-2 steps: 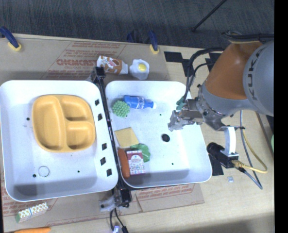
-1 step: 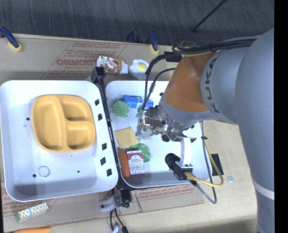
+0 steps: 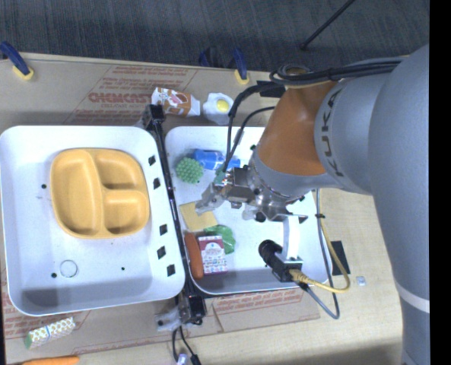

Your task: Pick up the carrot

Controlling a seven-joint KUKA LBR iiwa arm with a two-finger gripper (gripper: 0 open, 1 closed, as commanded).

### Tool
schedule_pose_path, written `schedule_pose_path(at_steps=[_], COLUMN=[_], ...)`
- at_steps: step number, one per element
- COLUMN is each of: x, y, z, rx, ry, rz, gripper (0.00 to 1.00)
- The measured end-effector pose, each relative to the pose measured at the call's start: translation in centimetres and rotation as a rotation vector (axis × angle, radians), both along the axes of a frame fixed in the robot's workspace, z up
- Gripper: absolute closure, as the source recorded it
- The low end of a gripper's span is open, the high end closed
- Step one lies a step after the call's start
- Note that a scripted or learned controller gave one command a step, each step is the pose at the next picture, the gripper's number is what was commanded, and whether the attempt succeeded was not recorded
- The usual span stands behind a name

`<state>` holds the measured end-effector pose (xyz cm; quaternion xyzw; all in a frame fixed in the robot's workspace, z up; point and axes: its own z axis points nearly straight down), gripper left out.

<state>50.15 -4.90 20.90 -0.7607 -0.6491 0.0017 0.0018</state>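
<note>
My gripper (image 3: 214, 196) hangs over the middle of the right bin (image 3: 244, 281), with the bulky grey and orange wrist behind it. It is just above a pale yellow slice (image 3: 197, 217) and close to a green spiky ball (image 3: 188, 169). A long orange-brown piece (image 3: 193, 258) lies along the bin's left wall near the front, beside a red box (image 3: 213, 253); I cannot tell whether it is the carrot. Nothing shows in the gripper. An orange sliver (image 3: 52, 360) lies on the bench at the bottom left edge.
A blue item (image 3: 208, 158) and a green item (image 3: 223, 236) also lie in the right bin. The left bin (image 3: 20, 226) holds a yellow divided plate (image 3: 100, 191). A small carton (image 3: 172, 101) and a yellow-white item (image 3: 219, 105) sit behind the bins. A yellow cable (image 3: 324, 286) trails at the front right.
</note>
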Motion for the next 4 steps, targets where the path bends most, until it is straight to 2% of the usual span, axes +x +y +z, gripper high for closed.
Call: schedule_pose_path(at_steps=[1,2,3,4], x=[3.8,1.8,1.8,-2.6], y=[0.4,3.1,3.1,1.6], z=[-1.8,-1.8,-1.8,-1.8], rx=[-0.001,0.0,0.0,0.002], ry=[-0.001,0.003,0.003,0.001], rz=[-0.058,-0.408,-0.408,0.143], gripper=[0.0,0.0,0.0,0.0])
